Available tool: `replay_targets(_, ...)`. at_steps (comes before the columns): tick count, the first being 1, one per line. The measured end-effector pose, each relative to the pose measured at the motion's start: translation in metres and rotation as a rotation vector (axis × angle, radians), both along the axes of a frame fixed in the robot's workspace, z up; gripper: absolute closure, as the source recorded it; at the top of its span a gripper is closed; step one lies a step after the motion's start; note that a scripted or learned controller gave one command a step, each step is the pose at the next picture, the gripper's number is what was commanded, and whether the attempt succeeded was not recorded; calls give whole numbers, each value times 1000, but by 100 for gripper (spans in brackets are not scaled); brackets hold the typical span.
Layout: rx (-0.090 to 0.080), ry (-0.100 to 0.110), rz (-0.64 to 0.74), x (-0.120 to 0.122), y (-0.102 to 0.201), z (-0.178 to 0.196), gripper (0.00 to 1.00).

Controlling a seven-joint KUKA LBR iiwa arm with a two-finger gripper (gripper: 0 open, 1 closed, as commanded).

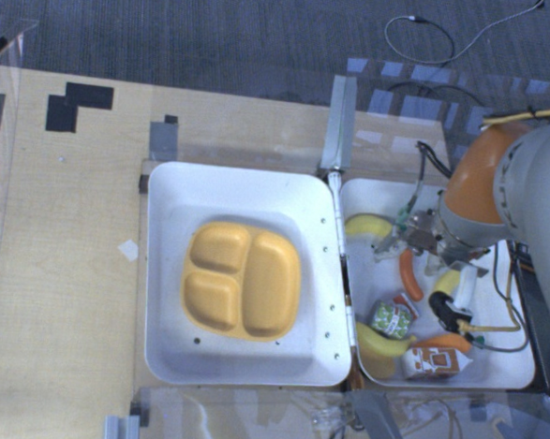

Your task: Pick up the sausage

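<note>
Camera view: we see the gripper [422, 245] poised above the sausage [410, 274], seemingly lining up; its fingers' state we cannot tell.

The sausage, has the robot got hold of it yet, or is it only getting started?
Not yet, it seems. Done: the arm has reached into the right bin, and the gripper hangs just above the sausage. In hand: lining up. Left: gripping and lifting, since the sausage lies on the bin floor near the banana.
</note>
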State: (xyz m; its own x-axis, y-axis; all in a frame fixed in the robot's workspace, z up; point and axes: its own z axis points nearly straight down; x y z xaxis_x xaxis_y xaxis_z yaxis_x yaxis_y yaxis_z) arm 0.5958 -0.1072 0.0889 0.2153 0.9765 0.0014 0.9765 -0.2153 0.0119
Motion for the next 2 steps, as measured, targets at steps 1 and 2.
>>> replay_targets(1,3,-6,3,3,2,12,100)
replay_targets(2,1,6,-11,-5,82,149,100)
